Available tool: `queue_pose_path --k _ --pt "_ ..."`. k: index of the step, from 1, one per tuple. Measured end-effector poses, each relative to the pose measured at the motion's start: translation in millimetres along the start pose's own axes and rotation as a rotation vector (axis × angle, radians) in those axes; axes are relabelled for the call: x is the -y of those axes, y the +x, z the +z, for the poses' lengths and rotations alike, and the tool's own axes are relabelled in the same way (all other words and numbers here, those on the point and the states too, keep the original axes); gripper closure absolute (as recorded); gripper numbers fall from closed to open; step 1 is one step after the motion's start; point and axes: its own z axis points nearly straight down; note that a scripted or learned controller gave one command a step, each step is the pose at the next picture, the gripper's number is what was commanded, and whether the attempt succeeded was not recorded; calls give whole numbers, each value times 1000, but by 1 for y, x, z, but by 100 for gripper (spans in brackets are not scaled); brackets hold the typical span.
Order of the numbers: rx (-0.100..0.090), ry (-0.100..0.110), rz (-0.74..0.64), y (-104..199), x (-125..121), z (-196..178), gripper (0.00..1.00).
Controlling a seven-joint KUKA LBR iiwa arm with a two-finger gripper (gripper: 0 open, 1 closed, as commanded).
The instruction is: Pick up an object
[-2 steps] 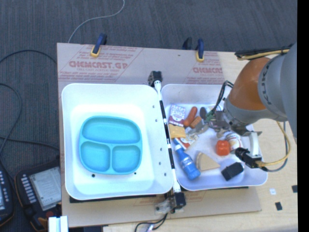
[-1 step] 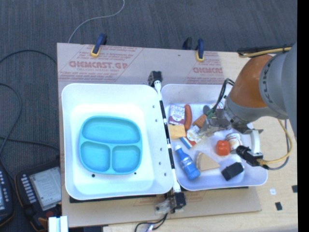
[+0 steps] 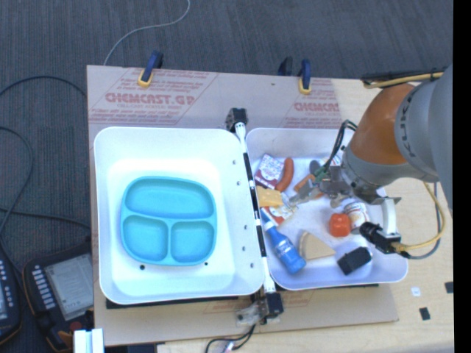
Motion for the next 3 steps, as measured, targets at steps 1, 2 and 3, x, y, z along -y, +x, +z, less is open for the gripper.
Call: queue_pose_path --k 1,2,3 --pt "14 -25 5 26 48 14 0" --pt "6 -21 2 28 46 5 100" --pt "8 -21 4 27 46 5 0"
